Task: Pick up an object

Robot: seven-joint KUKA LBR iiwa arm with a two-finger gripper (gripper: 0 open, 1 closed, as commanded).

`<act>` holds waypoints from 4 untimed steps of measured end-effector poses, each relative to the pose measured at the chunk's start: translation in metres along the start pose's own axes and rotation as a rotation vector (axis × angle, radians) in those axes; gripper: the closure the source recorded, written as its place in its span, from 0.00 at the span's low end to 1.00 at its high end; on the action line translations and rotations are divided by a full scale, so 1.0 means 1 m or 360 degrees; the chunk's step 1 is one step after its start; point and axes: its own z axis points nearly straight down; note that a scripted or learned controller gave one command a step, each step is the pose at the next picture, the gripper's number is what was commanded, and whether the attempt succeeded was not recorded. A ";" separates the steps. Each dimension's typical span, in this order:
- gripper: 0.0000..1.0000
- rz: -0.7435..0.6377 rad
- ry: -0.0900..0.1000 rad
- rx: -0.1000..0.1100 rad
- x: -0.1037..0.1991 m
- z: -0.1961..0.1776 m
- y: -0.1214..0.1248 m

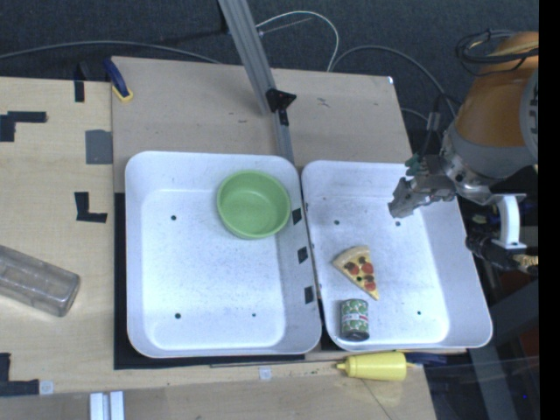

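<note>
On the far left a clear plastic container lies on the desk, well outside both bins and no real candidate for a pick. In the left bin a green bowl sits toward the far right corner, close to the wall it shares with the right bin. Its wide round rim would likely be hard for a two-finger grasp; a descent on it could slip off or skid it against the wall.

In the right bin, a toy pizza slice lies flat near the middle and a small green can stands just nearer, close to the front wall. They are near one another but apart. The slice is thin, so a closing grasp may scrape over it and come up with nothing; the can could tip or roll if struck off-centre, and the near wall leaves little room around it. A yellow bottle lies on the desk just outside that bin's near edge.

The pincer hangs over the far right part of the right bin, well apart from the slice and can. Nothing is seen in it; whether it is spread or pressed together, I cannot tell.
</note>
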 end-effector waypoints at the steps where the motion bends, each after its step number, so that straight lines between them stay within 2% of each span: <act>1: 1.00 -0.0007 0.0004 0.0007 0.051 -0.005 0.013; 2: 1.00 -0.0006 0.0002 0.0011 0.103 0.014 0.025; 3: 1.00 -0.0008 0.0004 0.0007 0.160 0.009 0.032; 4: 1.00 -0.0006 0.0002 0.0009 0.214 0.026 0.050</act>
